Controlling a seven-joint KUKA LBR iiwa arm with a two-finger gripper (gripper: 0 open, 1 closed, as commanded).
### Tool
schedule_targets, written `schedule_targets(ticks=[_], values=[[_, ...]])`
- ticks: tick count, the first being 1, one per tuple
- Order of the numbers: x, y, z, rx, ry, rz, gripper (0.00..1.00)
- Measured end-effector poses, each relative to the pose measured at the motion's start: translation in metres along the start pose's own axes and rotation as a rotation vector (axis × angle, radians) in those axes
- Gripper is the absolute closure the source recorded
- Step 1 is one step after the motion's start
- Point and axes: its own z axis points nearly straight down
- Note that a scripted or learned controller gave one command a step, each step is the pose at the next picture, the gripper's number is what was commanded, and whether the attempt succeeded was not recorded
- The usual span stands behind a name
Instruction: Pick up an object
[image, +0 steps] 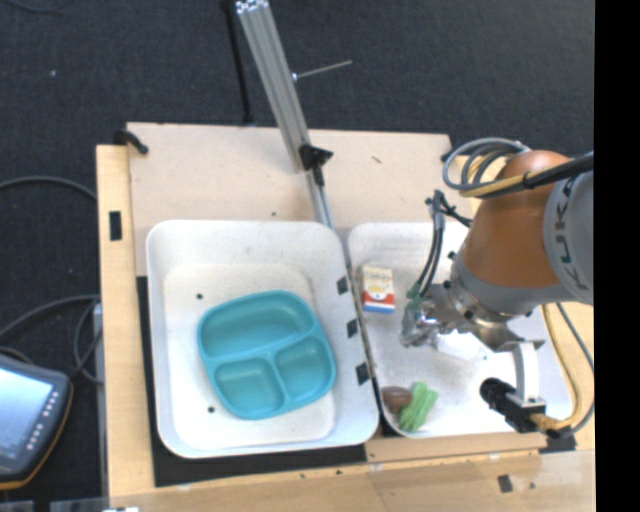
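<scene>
End effector (420, 325) beside small carton (377, 289)

tray (265, 352) in left bin (170, 260), carton (377, 288) in right

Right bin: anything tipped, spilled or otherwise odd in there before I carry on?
Nothing looks spilled or damaged. In the right bin, a small carton lies near the left wall, and a green object sits beside a brown one in the front-left corner. The hand hangs over the bin's middle. The teal divided tray sits slightly askew in the left bin.
</scene>
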Motion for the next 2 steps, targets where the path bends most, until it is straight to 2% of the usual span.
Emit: schedule_targets(ticks=[1,2], values=[[0.039,0.0,0.008,0.003,0.002,-0.007,1.0],[0.059,-0.001,0.014,0.005,0.002,-0.007,1.0]])
